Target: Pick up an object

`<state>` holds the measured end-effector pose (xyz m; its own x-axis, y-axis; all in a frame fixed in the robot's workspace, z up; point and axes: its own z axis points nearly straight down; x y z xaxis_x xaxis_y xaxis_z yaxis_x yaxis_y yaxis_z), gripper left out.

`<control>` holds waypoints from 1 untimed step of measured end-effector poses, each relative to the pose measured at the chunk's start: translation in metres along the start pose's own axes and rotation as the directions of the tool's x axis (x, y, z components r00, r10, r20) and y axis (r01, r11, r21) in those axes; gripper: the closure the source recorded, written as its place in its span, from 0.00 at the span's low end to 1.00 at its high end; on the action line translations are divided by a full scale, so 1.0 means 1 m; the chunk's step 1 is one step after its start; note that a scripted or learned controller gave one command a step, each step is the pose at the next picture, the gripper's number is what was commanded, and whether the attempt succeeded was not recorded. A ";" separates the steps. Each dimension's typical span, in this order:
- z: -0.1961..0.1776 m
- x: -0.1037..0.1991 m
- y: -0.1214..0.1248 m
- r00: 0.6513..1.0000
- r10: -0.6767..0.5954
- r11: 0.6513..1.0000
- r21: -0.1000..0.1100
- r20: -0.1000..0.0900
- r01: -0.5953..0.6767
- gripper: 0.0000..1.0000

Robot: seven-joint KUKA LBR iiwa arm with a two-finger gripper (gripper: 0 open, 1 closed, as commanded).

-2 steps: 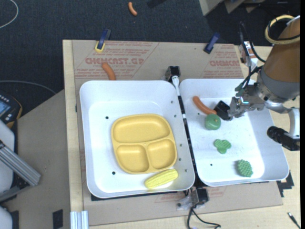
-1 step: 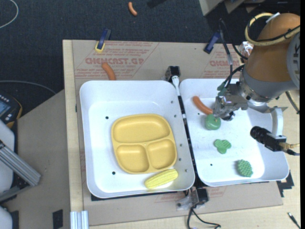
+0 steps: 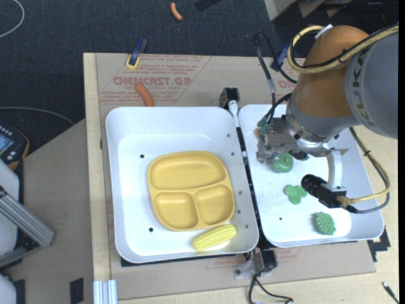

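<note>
My tool (image 3: 276, 149) hangs over the green ball (image 3: 282, 164) at center right, nothing lifted yet, grip state unclear.

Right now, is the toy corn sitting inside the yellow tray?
No, the toy corn lies on the left bin's floor, just below the yellow tray.

Arm (image 3: 354, 75) cut off at the right edge. Covers the upper right bin (image 3: 354, 227). Gripper (image 3: 273, 145) too cluttered to read.
</note>
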<state>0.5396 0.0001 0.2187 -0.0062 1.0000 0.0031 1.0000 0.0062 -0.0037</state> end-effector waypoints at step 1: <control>-0.006 0.019 0.013 1.000 0.003 1.000 -0.007 0.003 -0.003 1.00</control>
<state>0.5526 0.0189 0.2251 -0.0030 1.0000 0.0005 1.0000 0.0030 0.0030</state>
